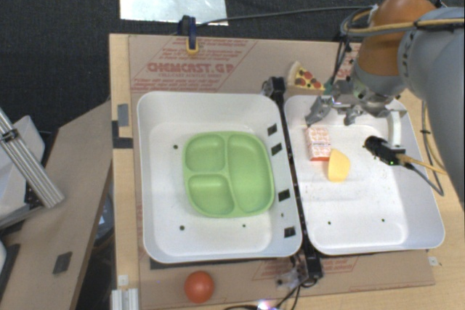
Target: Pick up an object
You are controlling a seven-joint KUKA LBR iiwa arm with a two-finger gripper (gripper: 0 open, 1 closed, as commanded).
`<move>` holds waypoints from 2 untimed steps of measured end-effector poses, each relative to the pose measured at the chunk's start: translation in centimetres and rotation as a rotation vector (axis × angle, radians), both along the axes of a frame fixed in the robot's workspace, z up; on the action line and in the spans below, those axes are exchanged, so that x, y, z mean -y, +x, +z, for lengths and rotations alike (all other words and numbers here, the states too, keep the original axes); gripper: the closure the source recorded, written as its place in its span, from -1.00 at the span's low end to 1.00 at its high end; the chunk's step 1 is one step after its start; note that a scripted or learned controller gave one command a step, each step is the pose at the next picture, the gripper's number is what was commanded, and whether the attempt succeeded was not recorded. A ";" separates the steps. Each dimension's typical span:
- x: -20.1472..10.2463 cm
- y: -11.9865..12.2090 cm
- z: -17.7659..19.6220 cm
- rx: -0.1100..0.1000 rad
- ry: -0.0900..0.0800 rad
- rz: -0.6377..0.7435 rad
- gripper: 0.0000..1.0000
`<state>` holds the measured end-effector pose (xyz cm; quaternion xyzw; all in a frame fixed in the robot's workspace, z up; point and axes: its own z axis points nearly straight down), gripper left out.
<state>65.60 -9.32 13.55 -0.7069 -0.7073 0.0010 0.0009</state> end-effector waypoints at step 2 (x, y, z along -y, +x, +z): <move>-0.1 0.2 -3.8 0.008 0.000 0.001 1.00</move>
